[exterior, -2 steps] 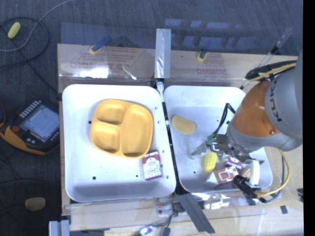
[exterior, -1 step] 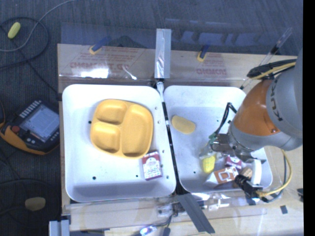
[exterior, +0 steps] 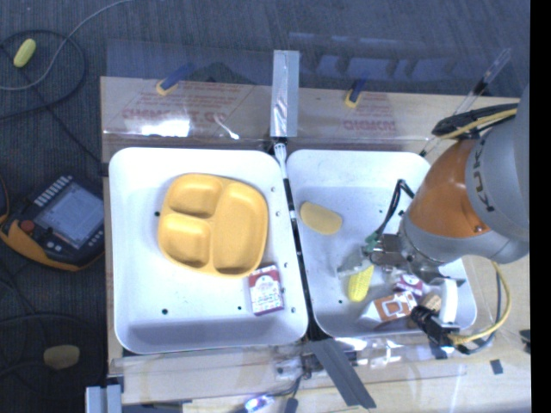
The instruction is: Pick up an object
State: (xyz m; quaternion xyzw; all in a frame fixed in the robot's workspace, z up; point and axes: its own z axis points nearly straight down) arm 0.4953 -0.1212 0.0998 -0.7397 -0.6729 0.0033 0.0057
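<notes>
Currently: approach/grasp step, nothing lifted. L bin [exterior: 129, 317]: yellow divided tray [exterior: 213, 223], small red box [exterior: 265, 290]. R bin [exterior: 323, 312]: yellow oval piece [exterior: 320, 218], toy corn cob [exterior: 360, 282] just beside gripper [exterior: 392, 261]. Jaw state: cannot tell. Next: centre over corn, descend, close.

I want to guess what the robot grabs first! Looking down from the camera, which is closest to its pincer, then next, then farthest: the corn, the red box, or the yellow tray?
1. The corn: in the right bin, just beside the pincer.
2. The red box: in the left bin, near its lower right corner.
3. The yellow tray: in the middle of the left bin, farthest away.
</notes>
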